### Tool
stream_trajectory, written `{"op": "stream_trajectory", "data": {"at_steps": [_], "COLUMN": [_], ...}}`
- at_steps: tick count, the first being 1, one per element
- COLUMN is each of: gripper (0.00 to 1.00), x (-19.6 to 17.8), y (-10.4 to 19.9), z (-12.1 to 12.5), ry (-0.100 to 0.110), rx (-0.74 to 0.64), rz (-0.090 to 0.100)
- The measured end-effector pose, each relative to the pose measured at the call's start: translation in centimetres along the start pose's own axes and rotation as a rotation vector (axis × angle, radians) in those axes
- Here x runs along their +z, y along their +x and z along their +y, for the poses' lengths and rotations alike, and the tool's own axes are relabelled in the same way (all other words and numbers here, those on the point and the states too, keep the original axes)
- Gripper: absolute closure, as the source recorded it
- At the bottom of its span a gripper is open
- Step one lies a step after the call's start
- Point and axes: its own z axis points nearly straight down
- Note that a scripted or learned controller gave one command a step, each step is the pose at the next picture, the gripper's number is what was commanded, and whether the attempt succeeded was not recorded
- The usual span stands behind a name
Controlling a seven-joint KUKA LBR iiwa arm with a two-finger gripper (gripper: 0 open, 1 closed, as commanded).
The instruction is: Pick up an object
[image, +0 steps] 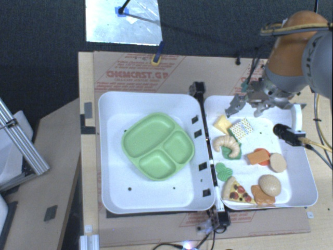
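Croissant (227, 142), pale tan, curved, among toy foods.

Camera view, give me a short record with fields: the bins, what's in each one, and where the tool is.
left bin: holds a green divided plate
right bin: holds toy food
toy food: cheese wedge, croissant, pizza slice, bread roll, an orange piece, and others
tool: above the far end of the right bin, near the cheese wedge
held item: none visible between the fingers
arm: reaches in from the right of the view
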Motion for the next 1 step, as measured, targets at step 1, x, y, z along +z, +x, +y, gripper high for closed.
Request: {"op": "stream_trajectory", "data": {"at_steps": [1], "gripper": [0.00], "x": [-0.73], "y": [0.02], "z": [0.26], "ry": [-0.012], "rx": [-0.002], "rz": [-0.001]}}
